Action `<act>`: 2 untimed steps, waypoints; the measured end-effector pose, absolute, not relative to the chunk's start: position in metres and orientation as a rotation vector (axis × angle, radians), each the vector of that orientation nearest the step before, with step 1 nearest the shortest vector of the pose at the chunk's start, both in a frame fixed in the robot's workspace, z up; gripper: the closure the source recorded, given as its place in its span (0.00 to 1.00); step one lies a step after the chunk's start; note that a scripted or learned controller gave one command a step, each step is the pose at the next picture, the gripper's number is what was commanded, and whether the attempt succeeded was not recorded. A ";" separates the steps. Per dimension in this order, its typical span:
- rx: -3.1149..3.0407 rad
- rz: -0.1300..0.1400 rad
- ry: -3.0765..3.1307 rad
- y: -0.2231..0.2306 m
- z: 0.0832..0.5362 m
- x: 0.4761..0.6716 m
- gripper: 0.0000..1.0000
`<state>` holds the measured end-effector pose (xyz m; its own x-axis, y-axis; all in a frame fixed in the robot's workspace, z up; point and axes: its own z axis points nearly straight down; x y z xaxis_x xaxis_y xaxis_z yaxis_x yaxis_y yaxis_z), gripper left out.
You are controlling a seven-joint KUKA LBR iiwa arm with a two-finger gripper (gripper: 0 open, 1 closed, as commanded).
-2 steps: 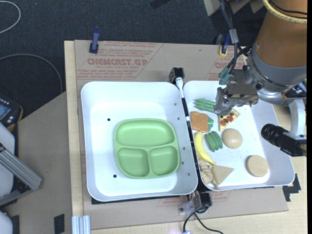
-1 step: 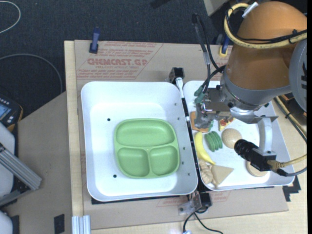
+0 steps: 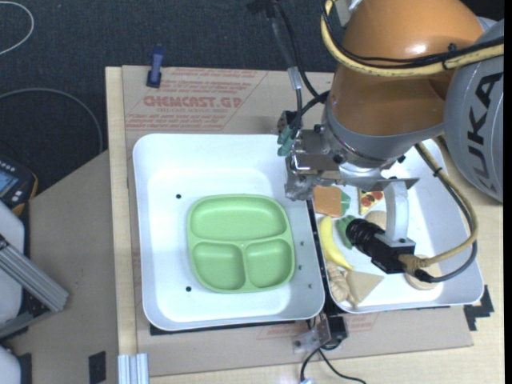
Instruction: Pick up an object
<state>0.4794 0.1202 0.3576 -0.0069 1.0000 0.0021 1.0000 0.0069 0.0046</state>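
Camera view looks down on an arm [image 3: 400, 78] whose bulk covers most of the right bin [image 3: 456, 290], so only that bin's left strip and lower edge can be read. The gripper [image 3: 302, 184] hangs at the seam between the two bins, toward their upper half. Its lower end is lost in a clutter of metal, and whether it is released or clamped on anything cannot be told.

Just right of it lies an orange block [image 3: 326, 200], touching something green [image 3: 346, 206] that is half hidden. Below them a banana [image 3: 326, 245] runs along the bin's left wall. Under the banana sit a beige lump [image 3: 336, 277] and a tan wedge [image 3: 366, 285], both hard to identify. Small red and yellow bits [image 3: 370, 200] peek out beneath the wrist. A pale round thing [image 3: 422, 279] at the lower right is partly covered.

Over in the left bin [image 3: 152, 214], all is in plain sight. A green plate [image 3: 240, 242] with three compartments lies flat in its lower middle, close to the right wall. Bare floor lies open above it and along the left side. Both bins rest on a board [image 3: 200, 94].
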 end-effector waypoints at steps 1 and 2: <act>2.234 -0.017 2.219 0.064 0.221 0.478 1.00; 2.214 0.025 2.209 0.023 0.393 0.481 1.00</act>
<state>0.4811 0.0232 0.3926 0.0026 1.0000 0.0012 0.9998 -0.0026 0.0211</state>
